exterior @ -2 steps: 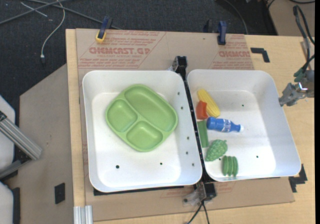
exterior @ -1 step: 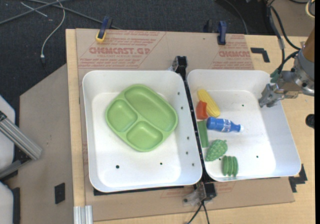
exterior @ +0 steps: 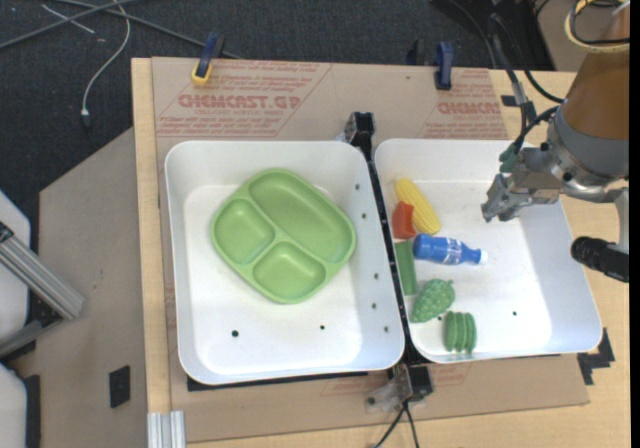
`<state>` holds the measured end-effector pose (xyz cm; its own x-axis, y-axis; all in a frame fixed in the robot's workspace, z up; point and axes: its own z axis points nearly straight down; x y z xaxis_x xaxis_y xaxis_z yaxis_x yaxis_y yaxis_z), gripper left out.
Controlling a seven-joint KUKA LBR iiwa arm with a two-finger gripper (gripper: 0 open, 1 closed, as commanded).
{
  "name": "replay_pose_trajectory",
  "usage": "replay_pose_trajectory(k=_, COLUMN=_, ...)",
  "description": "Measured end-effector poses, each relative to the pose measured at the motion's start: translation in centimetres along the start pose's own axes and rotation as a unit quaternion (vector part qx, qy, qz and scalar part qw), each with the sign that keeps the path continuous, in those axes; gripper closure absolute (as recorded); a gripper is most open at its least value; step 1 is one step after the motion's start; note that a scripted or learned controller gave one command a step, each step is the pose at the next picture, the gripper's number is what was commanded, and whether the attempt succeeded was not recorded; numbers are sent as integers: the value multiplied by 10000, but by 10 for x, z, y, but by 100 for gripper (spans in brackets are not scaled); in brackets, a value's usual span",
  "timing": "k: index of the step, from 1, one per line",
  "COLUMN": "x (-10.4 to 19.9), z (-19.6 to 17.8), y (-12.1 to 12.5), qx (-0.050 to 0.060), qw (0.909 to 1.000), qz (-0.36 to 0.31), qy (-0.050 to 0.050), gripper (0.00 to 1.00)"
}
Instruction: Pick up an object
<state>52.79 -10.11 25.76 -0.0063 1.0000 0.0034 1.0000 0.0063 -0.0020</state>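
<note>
The right bin [exterior: 560,276] holds toy food along its left side: a yellow corn cob [exterior: 415,201], an orange-red piece [exterior: 402,222], a blue bottle [exterior: 447,251] lying on its side, a long green piece [exterior: 404,268], a bumpy green vegetable [exterior: 433,300] and a ribbed green one [exterior: 459,331]. My gripper [exterior: 498,208] hangs over the bin's upper middle, to the right of the corn and above the bottle's cap end. Nothing shows between its fingers.
The left bin [exterior: 200,266] carries a green three-compartment plate [exterior: 283,235]. Clamps [exterior: 207,58] hold the cardboard base at the back. A black divider bracket [exterior: 359,126] sits between the bins. Cables lie on the floor at the upper left.
</note>
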Motion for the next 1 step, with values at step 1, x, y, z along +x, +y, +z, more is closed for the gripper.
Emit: replay_pose_trajectory(k=1, x=51, z=-2, y=-9, qx=3, qw=10000, qz=2, qy=0, gripper=100)
